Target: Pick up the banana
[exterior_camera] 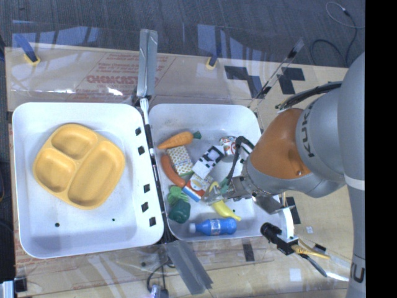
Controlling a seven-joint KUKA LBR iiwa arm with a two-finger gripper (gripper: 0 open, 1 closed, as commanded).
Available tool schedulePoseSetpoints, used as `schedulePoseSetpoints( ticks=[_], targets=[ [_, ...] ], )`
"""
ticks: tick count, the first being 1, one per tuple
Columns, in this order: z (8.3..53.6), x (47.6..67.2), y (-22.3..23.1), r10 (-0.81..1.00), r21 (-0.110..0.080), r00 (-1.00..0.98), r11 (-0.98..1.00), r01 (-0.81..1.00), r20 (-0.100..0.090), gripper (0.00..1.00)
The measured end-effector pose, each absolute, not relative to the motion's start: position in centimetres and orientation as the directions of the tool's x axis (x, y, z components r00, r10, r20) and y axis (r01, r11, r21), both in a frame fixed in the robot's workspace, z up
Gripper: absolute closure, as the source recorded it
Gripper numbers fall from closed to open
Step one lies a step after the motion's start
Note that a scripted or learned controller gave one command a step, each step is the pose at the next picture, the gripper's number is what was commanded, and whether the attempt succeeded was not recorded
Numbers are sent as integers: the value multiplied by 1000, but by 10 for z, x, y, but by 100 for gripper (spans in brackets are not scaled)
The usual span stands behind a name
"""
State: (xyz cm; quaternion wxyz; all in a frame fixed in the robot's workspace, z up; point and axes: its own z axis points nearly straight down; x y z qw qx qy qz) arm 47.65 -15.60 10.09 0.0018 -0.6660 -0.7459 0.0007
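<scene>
- The grey arm (335, 141) reaches in from the right, its orange band (279, 151) over the right bin (205, 112), wrist bent down toward the near clutter.
- Left bin (37, 234) holds a yellow divided plate (77, 164).
- Red print on the far bench (180, 64) sheet is too blurred to read.
- Blue bottle (213, 227) lies near.
- The banana (224, 211) lies just below the gripper (224, 190); whether the fingers are spread, I cannot tell.

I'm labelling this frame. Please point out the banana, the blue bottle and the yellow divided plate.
banana (225, 210): camera view, middle of its yellow body.
blue bottle (214, 227): camera view, on its label.
yellow divided plate (93, 174): camera view, its largest compartment.
</scene>
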Motion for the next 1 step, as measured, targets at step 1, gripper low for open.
schedulePoseSetpoints(
  ticks=[1],
  targets=[
    [191, 515, -51, 1000, -4, 29, -29, 1000, 1, 100]
  ],
)
